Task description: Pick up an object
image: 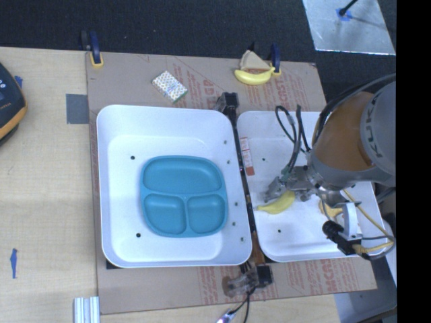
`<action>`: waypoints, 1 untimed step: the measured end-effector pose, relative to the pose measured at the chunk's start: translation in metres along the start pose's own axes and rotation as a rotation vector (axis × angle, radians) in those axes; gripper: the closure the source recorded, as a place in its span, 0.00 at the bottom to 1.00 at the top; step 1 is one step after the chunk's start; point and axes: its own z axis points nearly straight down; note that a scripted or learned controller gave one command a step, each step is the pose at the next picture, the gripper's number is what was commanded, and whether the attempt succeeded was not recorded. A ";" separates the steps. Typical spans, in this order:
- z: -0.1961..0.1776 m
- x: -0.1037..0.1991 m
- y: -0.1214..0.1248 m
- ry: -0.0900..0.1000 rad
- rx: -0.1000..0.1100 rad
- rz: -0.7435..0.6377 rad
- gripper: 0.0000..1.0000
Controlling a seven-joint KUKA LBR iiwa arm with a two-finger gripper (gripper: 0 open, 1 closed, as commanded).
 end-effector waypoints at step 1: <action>-0.010 -0.001 0.000 -0.001 0.001 -0.004 1.00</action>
